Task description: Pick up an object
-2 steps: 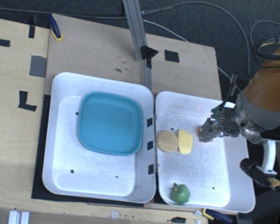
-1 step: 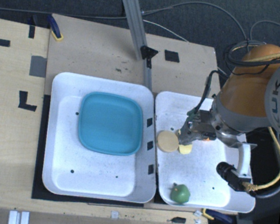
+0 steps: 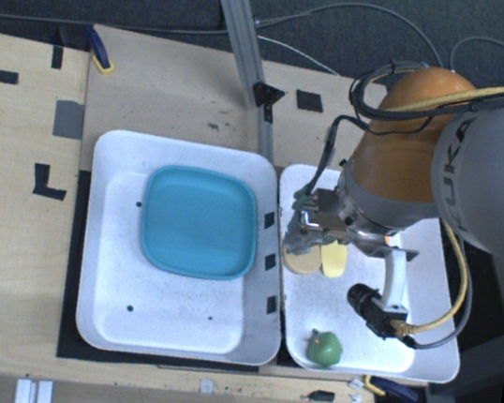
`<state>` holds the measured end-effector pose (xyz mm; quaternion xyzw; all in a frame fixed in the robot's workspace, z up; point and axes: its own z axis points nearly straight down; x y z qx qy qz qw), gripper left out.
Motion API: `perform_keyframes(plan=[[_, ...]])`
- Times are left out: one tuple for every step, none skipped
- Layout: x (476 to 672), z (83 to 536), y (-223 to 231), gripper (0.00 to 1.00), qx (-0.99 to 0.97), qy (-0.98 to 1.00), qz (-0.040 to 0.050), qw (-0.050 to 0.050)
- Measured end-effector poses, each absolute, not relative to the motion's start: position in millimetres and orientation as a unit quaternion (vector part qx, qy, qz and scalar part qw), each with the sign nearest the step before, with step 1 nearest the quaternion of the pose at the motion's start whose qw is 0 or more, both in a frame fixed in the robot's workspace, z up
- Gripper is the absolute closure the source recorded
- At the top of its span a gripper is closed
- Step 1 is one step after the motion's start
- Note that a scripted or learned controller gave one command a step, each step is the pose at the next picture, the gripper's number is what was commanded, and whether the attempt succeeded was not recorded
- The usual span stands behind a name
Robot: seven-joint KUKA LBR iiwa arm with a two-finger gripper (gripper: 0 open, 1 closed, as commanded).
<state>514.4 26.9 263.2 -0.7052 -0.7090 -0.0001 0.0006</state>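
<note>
My gripper [image 3: 307,243] hangs over the left side of the right bin [image 3: 397,361], under the grey arm with its orange band. Just beneath and beside it lie a pale yellow object [image 3: 334,260] and a tan, rounded piece [image 3: 300,263], both touching or nearly touching the gripper's tip. A small green fruit-like object [image 3: 325,348] rests near the front edge of the right bin, well apart from the gripper. The arm's body hides much of the bin's back half.
The left bin [image 3: 112,250] holds a square turquoise plate [image 3: 199,222]. A slanted metal pole [image 3: 248,48] rises behind the bins. Cables loop around the arm, and a black fitting [image 3: 377,312] juts over the right bin.
</note>
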Motion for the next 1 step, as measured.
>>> perform_keyframes(plan=[[512.5, 242.3, 75.9, 1.0, -0.706, -0.709, 0.001, 0.001]])
